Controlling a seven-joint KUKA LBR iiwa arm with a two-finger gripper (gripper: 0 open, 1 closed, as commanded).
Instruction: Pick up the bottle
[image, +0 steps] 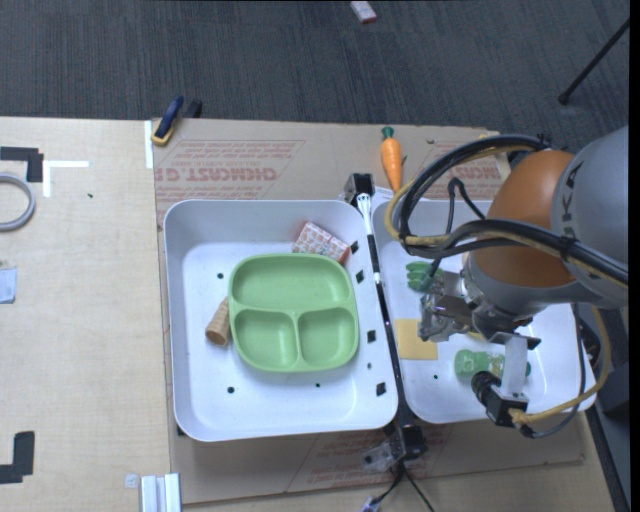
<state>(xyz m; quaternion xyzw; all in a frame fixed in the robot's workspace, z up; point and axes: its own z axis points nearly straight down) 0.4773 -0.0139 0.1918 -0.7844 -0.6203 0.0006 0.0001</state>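
Observation:
A small pale green bottle (468, 362) lies on the floor of the right bin (430, 395), partly covered by the arm's wrist and cables. My gripper (438, 316) hangs low over the middle of that bin, just up and to the left of the bottle, above a flat yellow piece (414, 341). Nothing can be seen held in it. The arm's grey and orange body hides much of the bin's right half.
A second green object (418, 272) lies at the right bin's back left. The left bin (190, 390) holds a green divided plate (294, 312), a tan cone (217, 324) and a red patterned packet (320, 240). A toy carrot (390, 158) lies on the cardboard behind the bins.

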